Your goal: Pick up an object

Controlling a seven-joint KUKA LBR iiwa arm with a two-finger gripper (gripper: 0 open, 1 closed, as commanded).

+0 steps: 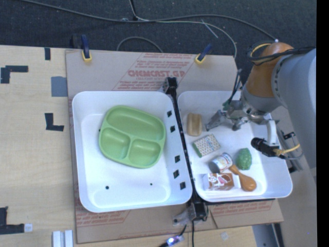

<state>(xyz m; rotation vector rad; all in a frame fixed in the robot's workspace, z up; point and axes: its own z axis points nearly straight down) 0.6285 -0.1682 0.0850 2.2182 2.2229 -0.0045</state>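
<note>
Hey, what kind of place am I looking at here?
Probably a robotics lab test bench: a grey arm reaches over two white bins, cardboard is clamped beneath them, and cables trail across dark carpet.

Two white bins (82,153) — the left one holds one green divided plate (132,136); the right one holds six small items — one of each kind.
</note>
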